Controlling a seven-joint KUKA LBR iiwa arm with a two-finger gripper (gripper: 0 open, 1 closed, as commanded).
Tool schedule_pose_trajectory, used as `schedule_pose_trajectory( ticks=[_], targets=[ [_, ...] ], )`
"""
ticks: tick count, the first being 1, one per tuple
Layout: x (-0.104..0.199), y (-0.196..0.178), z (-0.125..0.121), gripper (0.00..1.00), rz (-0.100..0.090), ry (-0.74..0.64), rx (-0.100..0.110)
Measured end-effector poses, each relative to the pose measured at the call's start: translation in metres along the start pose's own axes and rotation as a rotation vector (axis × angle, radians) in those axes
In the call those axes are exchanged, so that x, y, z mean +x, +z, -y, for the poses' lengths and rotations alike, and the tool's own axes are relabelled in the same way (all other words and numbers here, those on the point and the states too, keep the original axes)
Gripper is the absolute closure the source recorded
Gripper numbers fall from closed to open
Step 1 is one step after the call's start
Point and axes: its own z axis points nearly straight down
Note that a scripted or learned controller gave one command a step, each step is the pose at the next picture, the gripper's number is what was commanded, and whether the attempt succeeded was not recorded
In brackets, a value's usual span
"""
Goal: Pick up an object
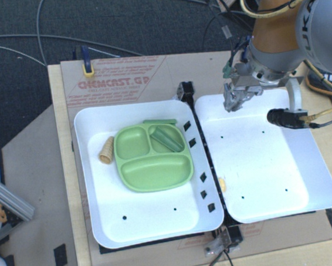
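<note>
The two-finger gripper (234, 106) is seen over the far-left corner of the right white bin (278, 194); whether it is clenched cannot be told. A light-green divided plastic plate (153, 160) (with a tan cone (106, 150) beside) lies mid-left bin (105, 224). A carry across and square descent would be needed.

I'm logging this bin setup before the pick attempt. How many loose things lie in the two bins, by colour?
Green: 2, a green divided plastic plate and a dark green oblong piece in its upper right compartment.
Tan: 1, a tan cone beside the plate.
Yellow: 1, a small yellow bit.
Total: 4.
</note>
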Motion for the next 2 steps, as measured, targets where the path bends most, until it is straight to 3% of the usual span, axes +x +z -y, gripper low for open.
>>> schedule_pose_trajectory(
  ticks=[2],
  targets=[
    [0.093,0.012,0.032,1.00,0.000,0.002,0.003]
  ],
)
